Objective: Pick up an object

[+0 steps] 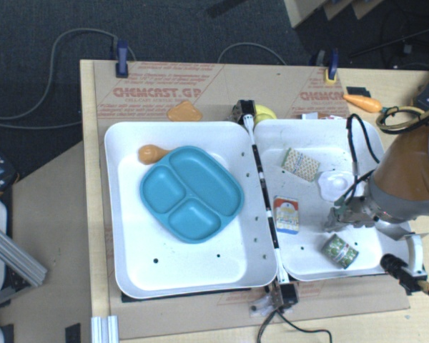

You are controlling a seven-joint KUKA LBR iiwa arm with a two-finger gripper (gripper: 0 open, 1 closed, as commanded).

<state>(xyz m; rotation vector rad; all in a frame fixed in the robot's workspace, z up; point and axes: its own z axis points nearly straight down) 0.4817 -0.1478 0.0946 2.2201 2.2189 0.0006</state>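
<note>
Packet (340, 251), small, green-patterned, crumpled

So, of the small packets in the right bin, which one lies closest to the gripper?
The green patterned packet, just below the gripper near the bin's front edge. The red-and-white packet lies further left by the divider, and the checkered packet further back.

Looked like a robotics lab test cell. Brown board bench (200, 84) printed CHEMCAST GP, held by blue clamps (121, 57), sat on dark carpet (36, 13). Loose cables (71, 38) trailed across the floor, aluminium framing (11, 252) at left. Two white bins (121, 213) sat side by side.
</note>
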